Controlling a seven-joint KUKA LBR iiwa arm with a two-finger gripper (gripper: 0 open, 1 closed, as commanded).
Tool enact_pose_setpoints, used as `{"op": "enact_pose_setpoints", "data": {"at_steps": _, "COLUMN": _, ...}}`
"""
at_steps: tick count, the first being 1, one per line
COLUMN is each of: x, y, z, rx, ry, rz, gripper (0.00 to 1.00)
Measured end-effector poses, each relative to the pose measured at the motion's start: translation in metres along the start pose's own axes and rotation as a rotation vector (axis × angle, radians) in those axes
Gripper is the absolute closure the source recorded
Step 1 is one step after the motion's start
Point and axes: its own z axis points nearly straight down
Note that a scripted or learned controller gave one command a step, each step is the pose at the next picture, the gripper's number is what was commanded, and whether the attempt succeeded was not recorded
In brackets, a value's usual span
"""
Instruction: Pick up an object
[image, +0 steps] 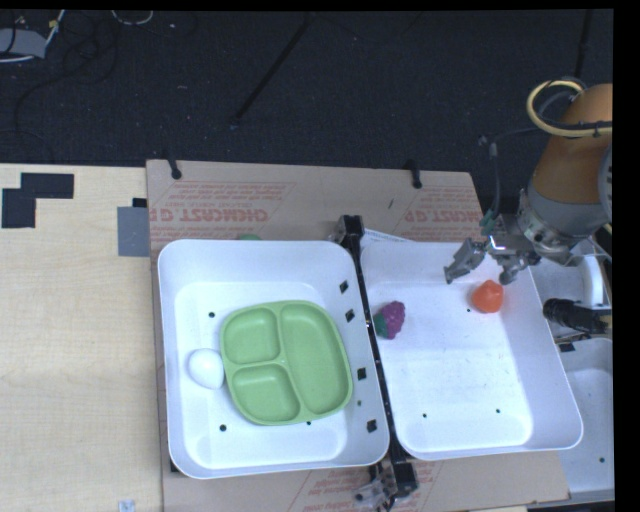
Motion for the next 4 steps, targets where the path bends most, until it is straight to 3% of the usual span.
{"op": "enact_pose_setpoints", "data": {"at_steps": 2, "x": 0.005, "y": -0.005, "z": 0.117, "rx": -0.003, "ry": 0.000, "rz": 0.001, "gripper": 0.00}}
{"op": "enact_pose_setpoints", "data": {"at_steps": 3, "x": 0.004, "y": -0.005, "z": 0.104, "rx": -0.005, "ry": -0.001, "rz": 0.003, "gripper": 1.00}}
{"op": "enact_pose_setpoints", "data": {"at_steps": 4, "x": -0.002, "y": -0.011, "z": 0.044, "rx": -0.011, "ry": -0.003, "rz": 0.005, "gripper": 1.00}}
